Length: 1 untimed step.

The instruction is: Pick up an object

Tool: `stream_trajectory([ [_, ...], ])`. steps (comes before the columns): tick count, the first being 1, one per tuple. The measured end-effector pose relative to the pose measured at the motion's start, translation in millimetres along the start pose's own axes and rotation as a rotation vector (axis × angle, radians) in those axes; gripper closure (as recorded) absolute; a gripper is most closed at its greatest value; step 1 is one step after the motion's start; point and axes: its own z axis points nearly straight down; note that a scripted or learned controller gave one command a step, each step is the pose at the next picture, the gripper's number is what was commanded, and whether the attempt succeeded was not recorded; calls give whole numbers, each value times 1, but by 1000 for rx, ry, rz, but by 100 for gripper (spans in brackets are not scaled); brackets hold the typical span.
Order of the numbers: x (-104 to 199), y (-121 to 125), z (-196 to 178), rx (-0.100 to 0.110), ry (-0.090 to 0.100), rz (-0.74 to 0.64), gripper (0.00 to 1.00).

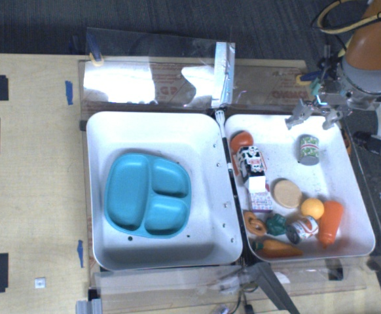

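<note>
My gripper (pixel 315 118) hovers over the far edge of the right bin (pixel 357 195), its two fingers spread open with nothing between them. A small green-labelled can (pixel 308 149) stands just in front of it, apart from the fingers. Further toward the front lie a round tan disc (pixel 287 193), an orange ball (pixel 313 209), an orange-red bottle shape (pixel 331 222), a small tin (pixel 304 227) and a carrot (pixel 275 246). Along the bin's left wall sit a red tomato (pixel 241 139), a black-and-white box (pixel 251 160) and a white-pink carton (pixel 260 196).
The left bin (pixel 105 136) holds a blue divided plate (pixel 148 193). A clear plastic panel (pixel 158 77) stands behind the bins. Cables and the orange arm band (pixel 367 48) hang at the top right.
</note>
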Motion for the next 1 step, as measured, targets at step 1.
stream_trajectory([
  [1, -53, -2, 110, -7, 9, 55, 0],
])
